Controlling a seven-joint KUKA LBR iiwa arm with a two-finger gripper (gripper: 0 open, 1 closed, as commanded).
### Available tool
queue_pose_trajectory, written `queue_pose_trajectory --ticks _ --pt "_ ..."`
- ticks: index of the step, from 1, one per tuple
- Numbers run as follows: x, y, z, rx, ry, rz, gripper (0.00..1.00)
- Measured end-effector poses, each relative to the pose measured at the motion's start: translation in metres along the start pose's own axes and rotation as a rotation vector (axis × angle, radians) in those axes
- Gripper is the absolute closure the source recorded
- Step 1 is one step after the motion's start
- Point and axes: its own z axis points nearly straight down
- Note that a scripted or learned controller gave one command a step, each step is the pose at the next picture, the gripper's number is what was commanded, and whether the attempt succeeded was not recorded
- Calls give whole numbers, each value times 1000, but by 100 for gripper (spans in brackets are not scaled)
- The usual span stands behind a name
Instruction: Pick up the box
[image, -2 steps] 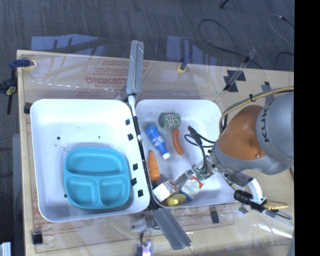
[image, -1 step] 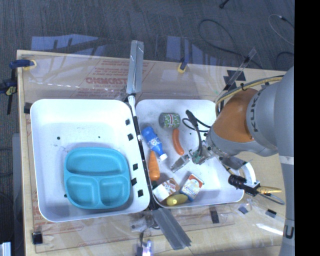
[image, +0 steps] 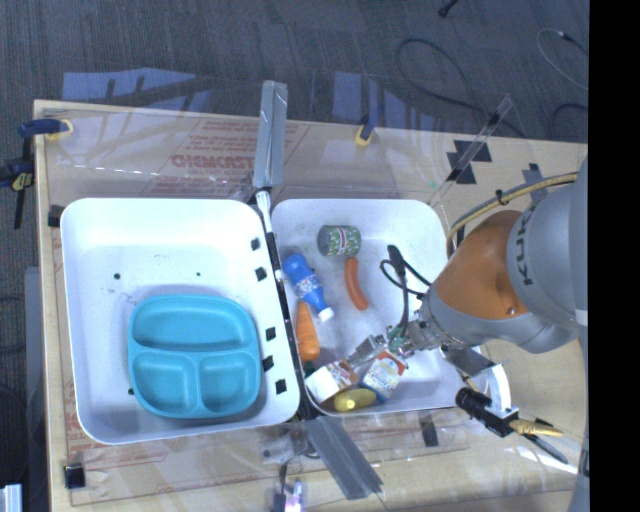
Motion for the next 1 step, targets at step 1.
queue_pose_trajectory --ticks 1 --pt "0 1 -10 0 0 -5 100"
